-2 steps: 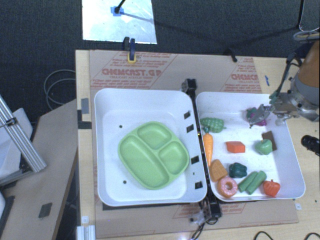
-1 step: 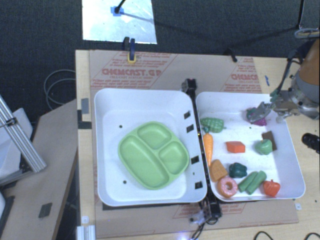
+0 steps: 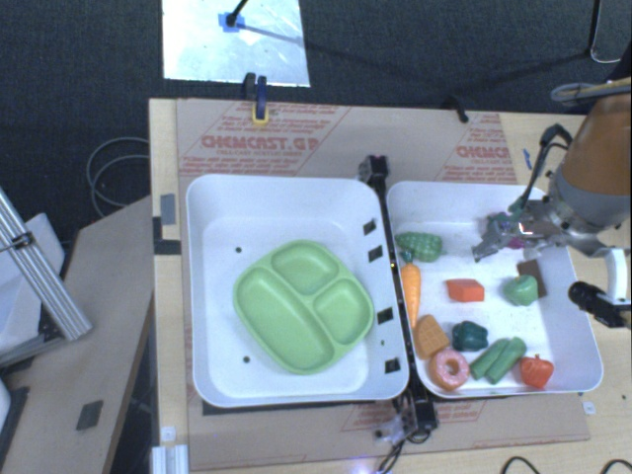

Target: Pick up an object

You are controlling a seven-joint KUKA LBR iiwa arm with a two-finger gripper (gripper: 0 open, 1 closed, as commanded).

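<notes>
We see the arm [image 3: 592, 156] reaching in over the right bin [image 3: 573, 363], its gripper [image 3: 504, 233] hanging above the bin's upper floor; the metal parts there are small and blurred, so we cannot tell how far the fingers are parted, and nothing is seen between them. The candidates lie scattered below: an orange block [image 3: 465, 289] just under the gripper, a green pepper [image 3: 521, 289] beside a brown block [image 3: 531, 268], a leafy green piece [image 3: 421, 245] to the left, a carrot [image 3: 411, 286] along the bin's left wall, and further down a bread slice [image 3: 430, 335], a dark green piece [image 3: 470, 336], a doughnut [image 3: 450, 368], a green pod [image 3: 498, 358] and a tomato [image 3: 536, 370]. The left bin [image 3: 212, 265] holds a green divided plate [image 3: 302, 306].

We judge the risk to lie in the descent; the spot right under the gripper looks bare, so closing there would catch nothing; the pepper and brown block sit touching, so a grasp there might nudge one aside or pinch both; rounded toys may squirt out.
</notes>
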